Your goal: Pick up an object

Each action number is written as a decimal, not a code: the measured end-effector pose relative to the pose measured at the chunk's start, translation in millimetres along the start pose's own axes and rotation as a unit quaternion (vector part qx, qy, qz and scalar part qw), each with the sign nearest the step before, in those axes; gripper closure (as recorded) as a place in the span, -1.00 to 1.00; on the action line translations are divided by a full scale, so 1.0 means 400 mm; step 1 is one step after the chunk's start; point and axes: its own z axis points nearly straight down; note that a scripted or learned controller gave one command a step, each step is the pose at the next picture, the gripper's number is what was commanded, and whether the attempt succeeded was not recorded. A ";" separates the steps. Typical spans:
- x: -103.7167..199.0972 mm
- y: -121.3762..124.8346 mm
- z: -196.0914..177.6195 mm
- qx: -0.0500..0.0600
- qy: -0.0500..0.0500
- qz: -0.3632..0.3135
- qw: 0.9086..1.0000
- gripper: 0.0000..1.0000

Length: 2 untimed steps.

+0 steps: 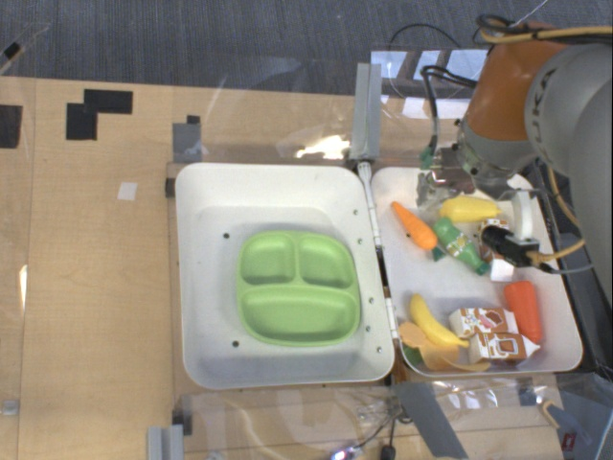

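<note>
My gripper (433, 186) hangs over the far part of the right bin (567, 351), low above its floor. Just to its right lies a yellow banana-like piece (469, 209). An orange carrot (412, 226) lies below the gripper, and a green bottle (458, 242) lies beside the carrot. Nothing can be seen held in the gripper. The grey arm with its orange band (503, 84) comes in from the upper right and hides the bin's far right corner.
Nearer in the right bin lie a yellow banana (433, 322), a brown and white carton (490, 335), a red-orange piece (524, 311) and a tan piece (424, 352). The left bin (206, 257) holds a green divided plate (297, 287). A raised divider (375, 247) separates the bins.
</note>
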 end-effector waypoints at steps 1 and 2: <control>0.000 0.000 0.000 0.000 0.000 0.000 1.000 -1.00; -0.055 -0.044 0.195 -0.003 0.000 -0.072 0.997 -1.00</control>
